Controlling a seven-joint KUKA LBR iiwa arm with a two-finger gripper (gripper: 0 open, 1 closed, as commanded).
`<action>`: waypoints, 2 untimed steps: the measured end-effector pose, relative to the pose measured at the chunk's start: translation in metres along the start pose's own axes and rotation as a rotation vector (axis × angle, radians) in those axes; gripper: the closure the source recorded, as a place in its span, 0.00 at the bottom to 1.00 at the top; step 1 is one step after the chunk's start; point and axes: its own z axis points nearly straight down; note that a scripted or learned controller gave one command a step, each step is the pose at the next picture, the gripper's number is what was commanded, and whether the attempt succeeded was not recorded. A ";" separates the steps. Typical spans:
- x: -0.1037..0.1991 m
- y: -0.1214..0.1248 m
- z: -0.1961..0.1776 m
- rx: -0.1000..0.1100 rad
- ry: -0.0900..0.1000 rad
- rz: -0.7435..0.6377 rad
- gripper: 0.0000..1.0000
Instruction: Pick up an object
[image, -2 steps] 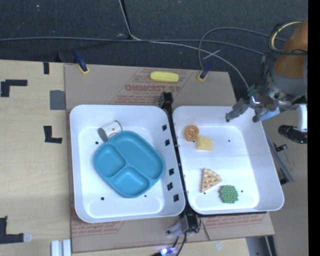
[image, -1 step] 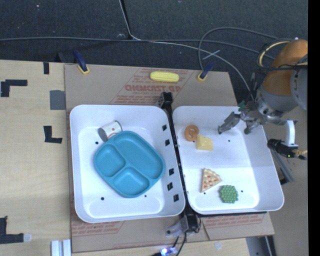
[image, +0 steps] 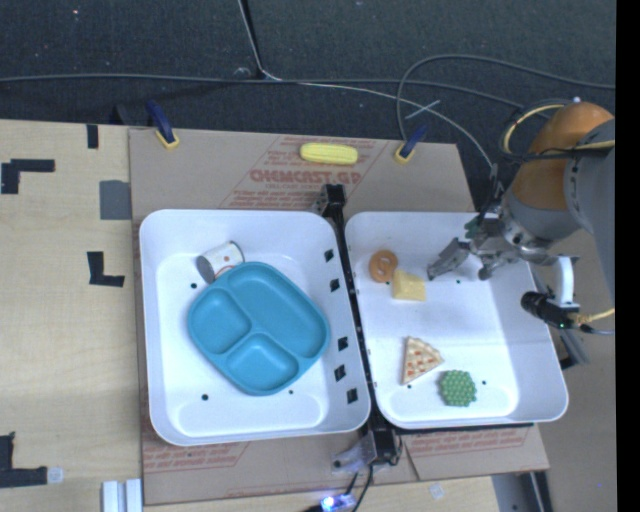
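Just right of the yellow block (image: 408, 287), the gripper (image: 462, 260) is seen low over the right bin (image: 500, 330). Its fingers appear spread and empty, though blurred. A donut (image: 383, 265) lies just above-left of the block.

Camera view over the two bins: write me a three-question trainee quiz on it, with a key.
1. True or false: the blue plastic three-compartment tray lies in the right white bin.
2. Which toy food lies nearest the claw? A) green broccoli floret B) yellow cheese block C) pizza slice
3. Fill in: the yellow corn cob lies on the ___, outside both bins.

Key: 1 false, it lies in the left white bin; 2 B; 3 cardboard.
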 end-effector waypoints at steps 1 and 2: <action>0.001 0.000 -0.012 -0.001 0.000 -0.001 1.00; -0.004 0.006 -0.073 -0.007 0.000 0.000 1.00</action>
